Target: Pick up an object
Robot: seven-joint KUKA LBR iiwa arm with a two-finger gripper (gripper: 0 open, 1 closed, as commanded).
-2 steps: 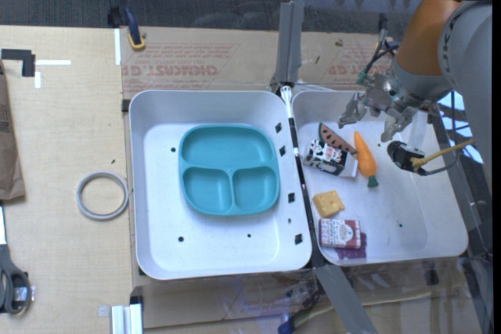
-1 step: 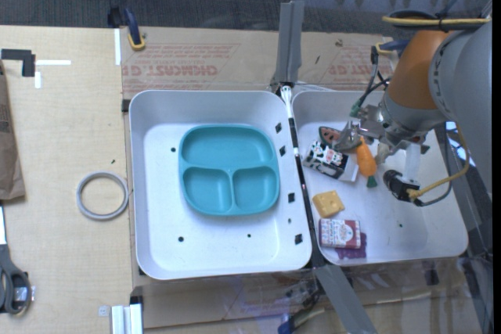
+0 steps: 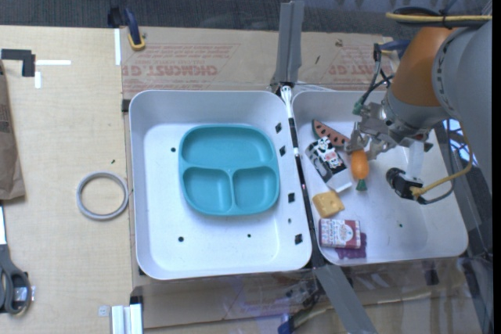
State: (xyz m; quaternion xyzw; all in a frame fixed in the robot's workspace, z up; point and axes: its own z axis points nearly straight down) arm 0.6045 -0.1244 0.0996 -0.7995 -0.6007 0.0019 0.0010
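My gripper (image 3: 362,152) hangs over the middle of the right bin (image 3: 438,235), with the arm coming in from the right. A small orange carrot-like toy with a green end (image 3: 358,167) sits directly at the gripper's tip, touching or nearly touching it. Just left of it lie a black-and-white cow-patterned box (image 3: 329,158) and a watermelon slice (image 3: 330,134). Nearer the front are a tan cracker (image 3: 328,204) and a red-and-pink carton (image 3: 343,234).
The left bin (image 3: 149,192) holds a teal divided plate (image 3: 230,170). A grey tape ring (image 3: 102,194) lies on the bench left of the bins. The wall between the bins (image 3: 296,168) runs close to the left of the objects.
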